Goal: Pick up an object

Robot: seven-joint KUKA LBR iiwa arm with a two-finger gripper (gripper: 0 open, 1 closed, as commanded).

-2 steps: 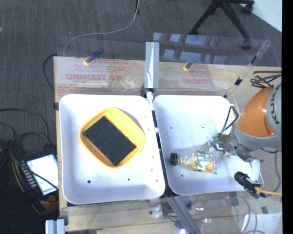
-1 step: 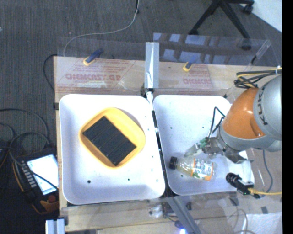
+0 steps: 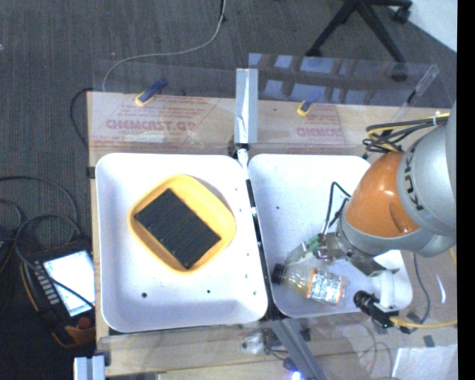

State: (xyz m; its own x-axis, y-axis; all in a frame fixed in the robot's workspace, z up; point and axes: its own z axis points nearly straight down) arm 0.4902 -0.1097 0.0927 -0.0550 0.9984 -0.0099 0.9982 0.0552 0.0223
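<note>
We are lowering the gripper (image 3: 320, 251), finger state unclear, over the bottle (image 3: 312, 282); centring across its body should help.

1. A tablet (image 3: 65, 278) lies on the dark carpet (image 3: 44, 82) left of the bench.
2. Cables (image 3: 33, 208) curl beside it.
3. Chair legs (image 3: 364, 22) stand at the top right.
</note>
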